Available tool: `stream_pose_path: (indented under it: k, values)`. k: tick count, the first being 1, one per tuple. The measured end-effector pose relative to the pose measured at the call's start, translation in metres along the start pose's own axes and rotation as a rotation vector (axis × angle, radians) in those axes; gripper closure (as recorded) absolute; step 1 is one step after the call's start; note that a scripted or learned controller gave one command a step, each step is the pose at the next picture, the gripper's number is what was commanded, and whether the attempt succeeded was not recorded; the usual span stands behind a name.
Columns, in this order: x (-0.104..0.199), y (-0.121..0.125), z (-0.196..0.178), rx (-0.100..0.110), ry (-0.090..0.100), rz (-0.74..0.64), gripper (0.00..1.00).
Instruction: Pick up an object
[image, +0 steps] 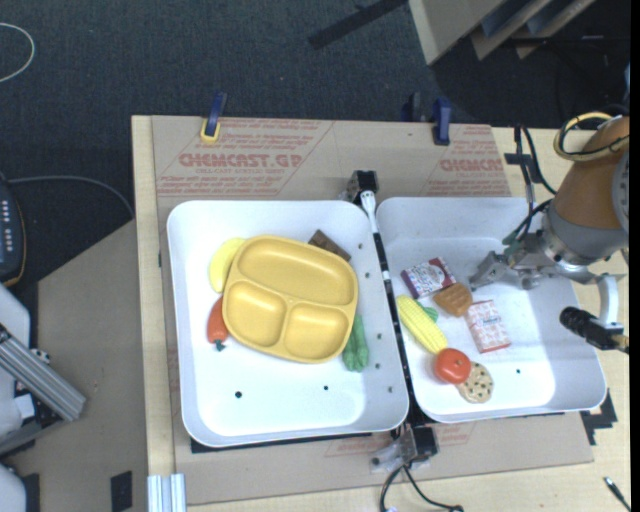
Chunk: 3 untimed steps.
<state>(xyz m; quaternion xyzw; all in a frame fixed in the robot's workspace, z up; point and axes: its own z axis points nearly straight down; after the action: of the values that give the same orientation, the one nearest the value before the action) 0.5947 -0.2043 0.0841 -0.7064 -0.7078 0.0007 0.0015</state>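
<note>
Claw: your grey two-finger gripper (497, 266) hangs low over the right white bin (520, 395), near its far edge; you cannot tell how wide it stands, and nothing is seen in its hold.
Arm: grey with an orange band (590, 190), it enters over the right bin's far right corner.
Right bin, near its left edge: a yellow corn cob with green husk (421, 322), a red tomato (452, 365) and a speckled round cookie (478, 383) touching it.
Right bin, middle: a dark red printed packet (427, 277), a small orange-brown block (453, 298), a pale red-and-white carton (487, 326).
Left bin (270, 410): you see a yellow three-compartment plastic tray (288, 297) lying over a yellow banana (223, 262), a red pepper (217, 325) and a green vegetable (356, 345).
</note>
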Motion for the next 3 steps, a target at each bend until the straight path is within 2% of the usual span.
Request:
stream_pose_path:
  k: [1,2,3]
  values:
    - [0.000,0.001,-0.012,-0.004,-0.001,-0.001,1.00]
    - [0.000,0.010,-0.058,-0.009,-0.004,0.000,1.00]
    - [0.000,0.010,-0.123,-0.011,-0.005,0.001,1.00]
